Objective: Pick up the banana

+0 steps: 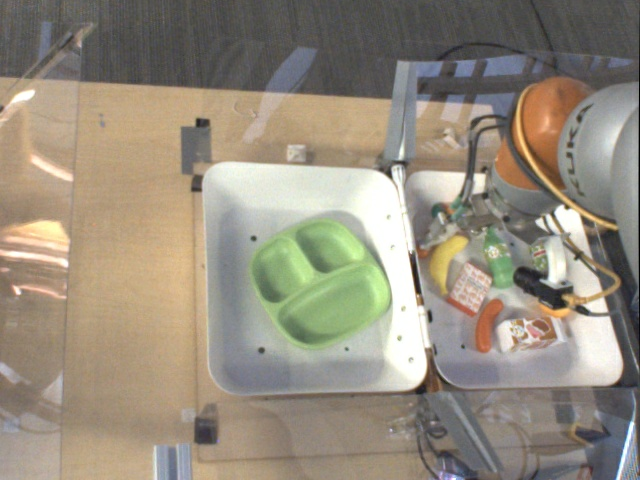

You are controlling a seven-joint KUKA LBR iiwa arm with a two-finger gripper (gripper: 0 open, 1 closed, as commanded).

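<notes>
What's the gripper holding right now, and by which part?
Cannot be told. The gripper sits right at the banana's top end in the right bin, but no grip is visible.

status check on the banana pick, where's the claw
Claw low in right bin, over the banana's top end. Banana lying in bin, no grasp visible. Green bottle and snack packet crowd its right side.

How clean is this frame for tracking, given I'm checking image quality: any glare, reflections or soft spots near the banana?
Camera view: pale streaky reflections lie across the bench at left and top; the left bin is evenly lit with soft shadow under the green plate; the banana is small, slightly soft, partly shaded by the arm.
</notes>
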